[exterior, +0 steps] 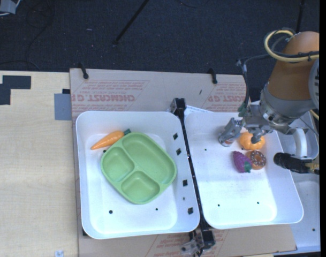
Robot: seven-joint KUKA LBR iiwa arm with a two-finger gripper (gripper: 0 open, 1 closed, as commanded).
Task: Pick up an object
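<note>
My gripper (pixel 242 135) is low over the far part of the right bin (pixel 248 208), and its fingers stand apart. The left finger (pixel 227 132) is grey and reaches down to the bin floor. An orange toy fruit (pixel 248 142) sits just beside the right finger, partly covered by it. A purple bunch of grapes (pixel 240 161) and a small brown doughnut (pixel 257 159) lie side by side just in front of the gripper. Nothing is gripped between the fingers.
The left bin (pixel 98 208) holds a green divided plate (pixel 138 167) and a toy carrot (pixel 107 139) at its far left corner. A black divider (pixel 187 165) runs between the bins. Cardboard lies under both.
</note>
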